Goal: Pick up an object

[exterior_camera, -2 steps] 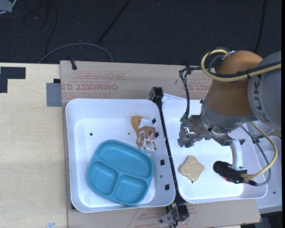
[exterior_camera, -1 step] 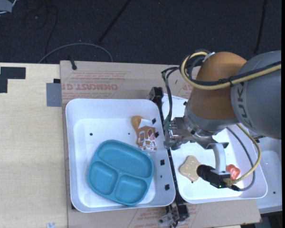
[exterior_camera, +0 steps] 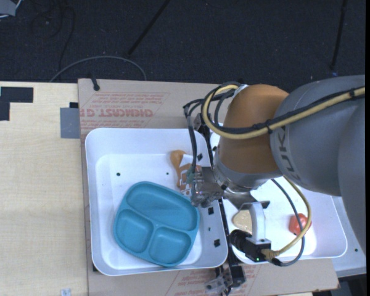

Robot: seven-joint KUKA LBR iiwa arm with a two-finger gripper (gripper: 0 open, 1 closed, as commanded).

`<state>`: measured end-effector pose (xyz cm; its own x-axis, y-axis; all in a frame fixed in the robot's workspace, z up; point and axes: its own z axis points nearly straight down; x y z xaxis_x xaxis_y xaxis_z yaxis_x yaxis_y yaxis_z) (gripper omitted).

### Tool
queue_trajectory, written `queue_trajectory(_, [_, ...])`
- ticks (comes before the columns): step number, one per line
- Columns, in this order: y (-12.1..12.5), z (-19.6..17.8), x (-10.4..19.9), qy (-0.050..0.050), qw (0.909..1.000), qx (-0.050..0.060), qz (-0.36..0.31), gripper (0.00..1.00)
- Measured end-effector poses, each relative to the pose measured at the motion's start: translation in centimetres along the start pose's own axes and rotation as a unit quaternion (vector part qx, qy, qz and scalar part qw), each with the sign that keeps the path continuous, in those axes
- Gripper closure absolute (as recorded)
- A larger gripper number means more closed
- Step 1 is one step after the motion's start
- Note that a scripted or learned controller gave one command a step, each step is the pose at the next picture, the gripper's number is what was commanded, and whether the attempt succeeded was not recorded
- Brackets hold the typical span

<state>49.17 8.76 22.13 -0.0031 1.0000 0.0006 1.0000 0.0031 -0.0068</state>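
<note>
We saw the grey arm (exterior_camera: pixel 308 140), its orange band (exterior_camera: pixel 253 134) uppermost, reaching in from the right and bent low over the wall where the two white bins met. The gripper (exterior_camera: pixel 197 187) hung at the right edge of the left bin (exterior_camera: pixel 102 165), just above the upper right corner of a blue divided plate (exterior_camera: pixel 155 222). We could not tell whether its jaws stood wide or narrow: the metal parts were small and tangled with cables, and nothing showed plainly between them.

The nearest candidate was a small tan object (exterior_camera: pixel 177 158) lying just up and left of the gripper, near the bin's right wall. It seemed to run roughly upright in the view, wider at the top and narrowing toward the gripper, though its lower end was blurred against the gripper's hardware. We judged that a grasp would call for a short shift up and left, with the jaws closing across that axis.

The blue plate lay below and left, its long axis running from upper left to lower right. In the right bin (exterior_camera: pixel 336 239) a cream piece (exterior_camera: pixel 242 219) and a red piece (exterior_camera: pixel 296 224) rested under the arm, apart from the gripper.
</note>
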Motion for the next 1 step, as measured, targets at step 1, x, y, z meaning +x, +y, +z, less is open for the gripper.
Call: queue_trajectory(1, [0.06,-0.06,-0.14,0.0,1.0,-0.001,0.001,0.0])
